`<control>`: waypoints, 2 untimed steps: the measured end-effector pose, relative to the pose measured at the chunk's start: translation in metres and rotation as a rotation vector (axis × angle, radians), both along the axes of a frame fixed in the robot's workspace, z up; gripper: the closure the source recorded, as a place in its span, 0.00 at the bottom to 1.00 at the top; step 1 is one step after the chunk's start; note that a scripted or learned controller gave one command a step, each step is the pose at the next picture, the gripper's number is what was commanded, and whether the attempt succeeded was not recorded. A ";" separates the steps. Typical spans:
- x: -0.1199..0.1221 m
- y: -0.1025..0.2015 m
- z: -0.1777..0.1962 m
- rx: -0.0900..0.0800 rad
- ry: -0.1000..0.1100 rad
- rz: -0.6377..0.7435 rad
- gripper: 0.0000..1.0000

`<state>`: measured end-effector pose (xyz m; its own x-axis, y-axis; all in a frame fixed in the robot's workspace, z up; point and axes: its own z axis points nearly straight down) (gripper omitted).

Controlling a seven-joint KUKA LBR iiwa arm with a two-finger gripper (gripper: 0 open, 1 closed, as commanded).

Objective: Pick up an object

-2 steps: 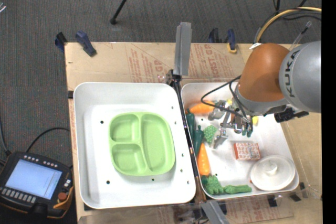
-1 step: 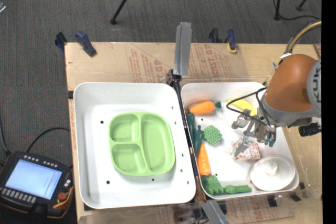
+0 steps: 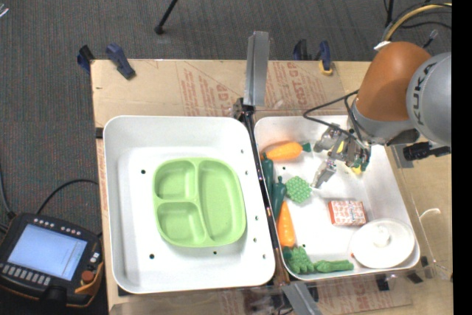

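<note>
While a teach pendant [image 3: 50, 253] with a lit screen lies on the floor at far left of the bench [image 3: 184, 85], two shallow white bins sit side by side on the cardboard-topped surface. Taking the grey divider post [image 3: 258, 70] between them as the landmark, the left bin [image 3: 122, 158] lies to its left and holds a green divided plate [image 3: 199, 201], set flat near the bin's middle. Just right of the post's foot, the right bin [image 3: 394, 188] holds a scatter of toy food: an orange carrot [image 3: 285, 151] near the top left corner, a second carrot [image 3: 286, 223] lower along the same wall, a green knobbly piece [image 3: 298, 189] between them, and green leafy pieces [image 3: 317, 262] along the bottom edge. Further right of the post lie a small red-and-white box [image 3: 346, 212] and a white round lid [image 3: 381, 243] in the lower right corner. The gripper [image 3: 330, 162] hangs above the bin's upper middle, just right of the upper carrot and above the knobbly piece, its fingers slightly parted with nothing between them. The arm [image 3: 413, 96] enters from the right, orange band above the wrist.
</note>
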<state>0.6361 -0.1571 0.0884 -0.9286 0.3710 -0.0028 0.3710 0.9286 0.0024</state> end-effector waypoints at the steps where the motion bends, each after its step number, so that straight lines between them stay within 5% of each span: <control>1: -0.003 0.040 0.000 0.000 0.002 -0.196 0.00; 2: -0.047 0.076 -0.001 0.000 0.004 -0.313 0.00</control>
<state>0.5894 -0.0815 0.0870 -0.7690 0.6392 0.0006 0.6392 0.7690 0.0003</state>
